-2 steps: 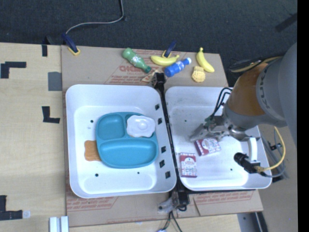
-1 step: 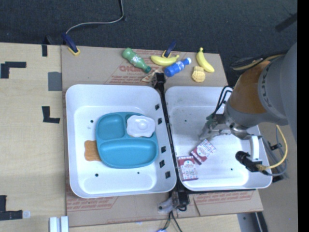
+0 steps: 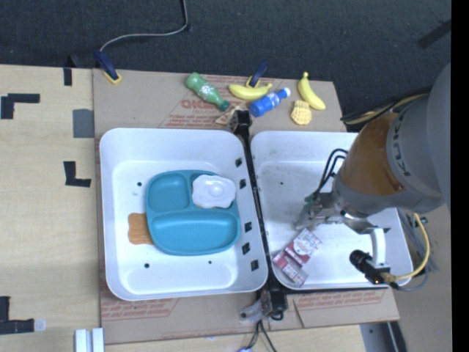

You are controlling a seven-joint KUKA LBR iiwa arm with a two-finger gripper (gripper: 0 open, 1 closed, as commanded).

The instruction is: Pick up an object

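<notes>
Camera view, looking down at a slant. Two white bins side by side: left bin point(image 3: 117, 218) at centre left of the frame, right bin point(image 3: 293, 149) at centre right. In the left bin, a blue sectioned plate point(image 3: 187, 226) with a white lumpy object point(image 3: 213, 191) resting on its upper right compartment, and an orange-brown piece point(image 3: 137, 229) touching the plate's left edge.

Reaching in from the right, the grey arm point(image 3: 410, 152) with its orange band, wrist low over the right bin. Gripper point(image 3: 314, 213) just above the bin floor at the middle of the right bin. Whether spread or pressed together: cannot tell, the tips being small, dark and partly hidden under the wrist.

Nearest candidate to pick: a red-and-white packet point(image 3: 297, 254) lying flat at the lower left of the right bin, its lower end against the bin's front wall. Just below and slightly left of the gripper in the frame, close beside it but seemingly apart. Long axis diagonal, from lower left to upper right, upper end pointing toward the gripper. Probably a short move down-left needed, then a closing across the packet's narrow width.

Outside the bins, along the top on the cardboard: green bottle point(image 3: 206, 91), two toy bananas point(image 3: 250, 91), blue bottle point(image 3: 268, 102), yellow corn piece point(image 3: 300, 112).
</notes>
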